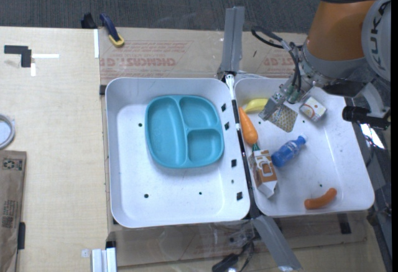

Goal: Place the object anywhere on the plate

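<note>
the arm [348, 22] enters from the right of the camera view, its orange band above the wrist at the upper right corner. the wrist angles down and to the left. the gripper [273, 107] sits low at the end of the wrist, pointing lower left.

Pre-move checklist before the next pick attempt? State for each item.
1. Blue plate in left bin, compartments free: ok.
2. Gripper over right bin, near banana: ok.
3. Object seen between fingers: cannot tell.
4. Carrot, blue bottle, carton, sausage lie apart from each other: ok.
5. Divider between bins free of items: not ok, carrot lies against it.
</note>
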Tool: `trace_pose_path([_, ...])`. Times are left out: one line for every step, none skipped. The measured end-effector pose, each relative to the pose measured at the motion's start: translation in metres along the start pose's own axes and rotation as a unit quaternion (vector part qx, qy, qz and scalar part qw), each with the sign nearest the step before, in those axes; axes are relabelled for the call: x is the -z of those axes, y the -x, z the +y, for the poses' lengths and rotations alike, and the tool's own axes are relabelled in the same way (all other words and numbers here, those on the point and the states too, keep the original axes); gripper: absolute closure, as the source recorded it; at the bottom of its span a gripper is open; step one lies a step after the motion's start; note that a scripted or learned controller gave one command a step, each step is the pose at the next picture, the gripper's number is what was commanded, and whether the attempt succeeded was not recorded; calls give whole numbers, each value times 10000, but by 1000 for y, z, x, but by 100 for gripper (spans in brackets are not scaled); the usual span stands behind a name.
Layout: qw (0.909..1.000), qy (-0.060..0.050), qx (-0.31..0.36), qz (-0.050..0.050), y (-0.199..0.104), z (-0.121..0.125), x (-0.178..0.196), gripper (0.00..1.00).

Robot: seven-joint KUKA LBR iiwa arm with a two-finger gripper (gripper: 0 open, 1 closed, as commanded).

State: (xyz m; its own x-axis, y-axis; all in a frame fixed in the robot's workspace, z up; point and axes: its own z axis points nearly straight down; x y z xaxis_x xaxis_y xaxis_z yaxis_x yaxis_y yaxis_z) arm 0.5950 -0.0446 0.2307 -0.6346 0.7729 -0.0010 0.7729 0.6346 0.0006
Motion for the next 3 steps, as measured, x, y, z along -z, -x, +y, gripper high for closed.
trace_pose_path([10000, 3, -4, -7, 1, 0, 9, 100])
trace_pose_path([9999, -13, -107, 7, -53, 55, -40, 100])
trace_pose_path([9824, 4, 1870, -6, -90, 96, -14, 100])
